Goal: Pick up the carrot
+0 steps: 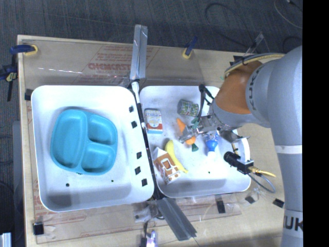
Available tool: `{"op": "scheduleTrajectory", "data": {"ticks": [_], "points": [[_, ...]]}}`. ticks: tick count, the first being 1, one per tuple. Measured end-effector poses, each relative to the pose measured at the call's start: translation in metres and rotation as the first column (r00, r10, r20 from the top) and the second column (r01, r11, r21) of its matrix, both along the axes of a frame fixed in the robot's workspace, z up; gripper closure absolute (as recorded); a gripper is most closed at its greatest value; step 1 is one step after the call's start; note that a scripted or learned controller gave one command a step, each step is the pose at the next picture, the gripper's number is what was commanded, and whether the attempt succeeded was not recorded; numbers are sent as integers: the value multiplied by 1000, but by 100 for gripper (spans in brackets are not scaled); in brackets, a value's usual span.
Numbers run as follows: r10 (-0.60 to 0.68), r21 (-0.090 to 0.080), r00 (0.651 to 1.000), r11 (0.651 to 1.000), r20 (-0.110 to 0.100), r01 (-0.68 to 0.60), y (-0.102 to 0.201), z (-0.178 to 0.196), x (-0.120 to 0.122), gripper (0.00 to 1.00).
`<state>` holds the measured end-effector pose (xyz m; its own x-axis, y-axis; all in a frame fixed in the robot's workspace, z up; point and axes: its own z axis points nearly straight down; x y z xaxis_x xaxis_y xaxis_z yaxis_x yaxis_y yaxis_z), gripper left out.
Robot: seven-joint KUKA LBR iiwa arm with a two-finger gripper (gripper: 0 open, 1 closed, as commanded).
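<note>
The carrot point(181, 124) is a small orange piece lying in the middle of the right bin point(169, 98). More orange and a green tip point(193, 147) show just below it, partly hidden by the gripper. My gripper point(195, 131) hangs low over the bin, right against the carrot's right side, with the orange wrist band point(234, 94) behind it. The tool covers the spot where it meets the carrot, so I cannot see whether anything is held.
Also in the right bin are a green can point(187, 107), a white carton point(153, 120), a banana point(175, 158), an orange-and-white box point(165, 169) and a blue bottle point(211, 144). The left bin point(46, 99) holds a blue divided tray point(85, 140).
</note>
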<state>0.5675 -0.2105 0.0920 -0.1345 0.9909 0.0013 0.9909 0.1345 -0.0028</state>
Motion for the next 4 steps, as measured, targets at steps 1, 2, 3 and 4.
{"op": "scheduleTrajectory", "data": {"ticks": [1,2,3,4], "points": [[0,0,1000,1000,0,0,0,0,0,0],[-128,-2,992,992,1,128,-1,51,-11,0],[-196,-5,980,980,10,197,16,3,-64,0],[-238,-1,971,971,1,238,18,49,-41,0]]}}
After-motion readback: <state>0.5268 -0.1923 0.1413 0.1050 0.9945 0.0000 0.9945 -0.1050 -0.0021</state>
